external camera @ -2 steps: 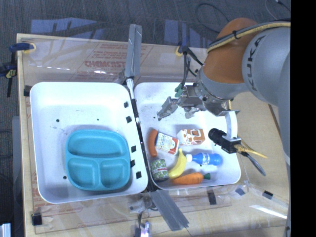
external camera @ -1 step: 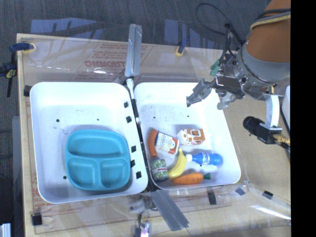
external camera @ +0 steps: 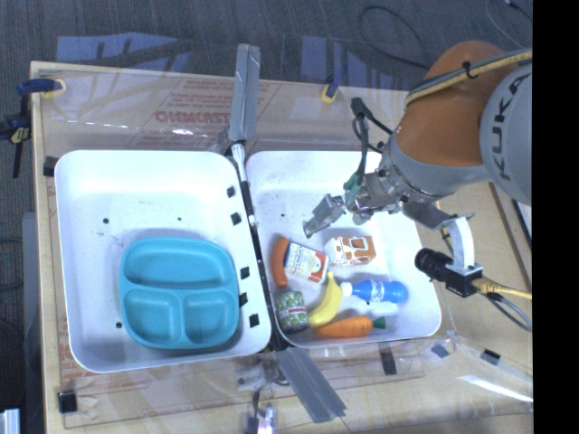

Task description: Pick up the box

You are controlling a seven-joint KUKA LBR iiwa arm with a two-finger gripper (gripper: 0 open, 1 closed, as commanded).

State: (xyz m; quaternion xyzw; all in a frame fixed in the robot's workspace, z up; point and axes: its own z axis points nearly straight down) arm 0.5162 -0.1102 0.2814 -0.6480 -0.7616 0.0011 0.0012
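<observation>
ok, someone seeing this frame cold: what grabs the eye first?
Probably the arm, grey with an orange band, reaching in from the right with its gripper hovering over the right bin. Next, the bright blue divided tray lying alone in the left bin. Then the clutter at the right bin's near end: two small boxes, a banana, a carrot and a bottle.

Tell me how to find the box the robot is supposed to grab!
Look in the right bin, under the gripper. The box lies beside a smaller carton and above the blue-capped bottle. It is white with a brown picture, the squarest thing among the banana and carrot.
</observation>
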